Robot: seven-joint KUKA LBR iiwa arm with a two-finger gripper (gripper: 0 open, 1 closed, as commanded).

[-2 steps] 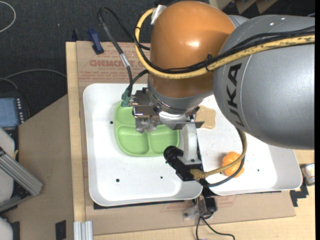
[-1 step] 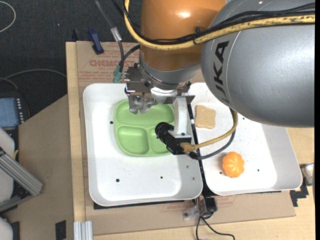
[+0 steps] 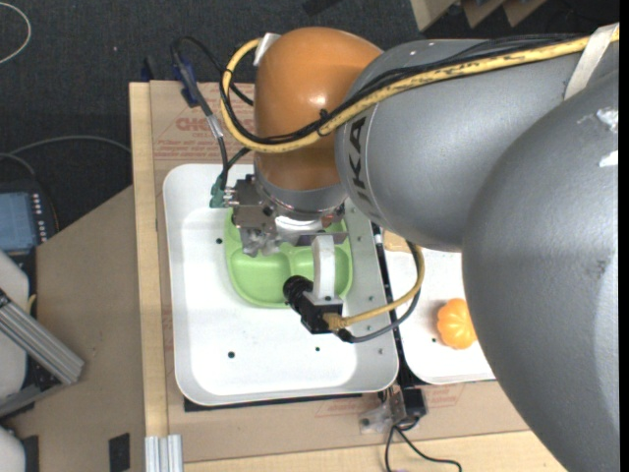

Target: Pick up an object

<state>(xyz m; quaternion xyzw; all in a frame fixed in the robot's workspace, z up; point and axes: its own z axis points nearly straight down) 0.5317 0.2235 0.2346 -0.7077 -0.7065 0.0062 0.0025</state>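
A light green plastic object [image 3: 257, 273] lies in the left white bin [image 3: 206, 362], near its middle. The arm's orange wrist band [image 3: 305, 106] and grey flange hang directly over it, covering its upper right part. The gripper [image 3: 285, 239] points down onto the green object, hidden under the wrist housing. A small orange pumpkin-like object [image 3: 455, 324] lies in the right bin [image 3: 442, 367], partly behind the arm.
The big grey arm link [image 3: 491, 165] covers most of the right bin and the upper right of the view. Yellow and black cables [image 3: 378, 308] loop off the wrist over the divide between the bins. Brown bench board [image 3: 147, 165] borders the bins.
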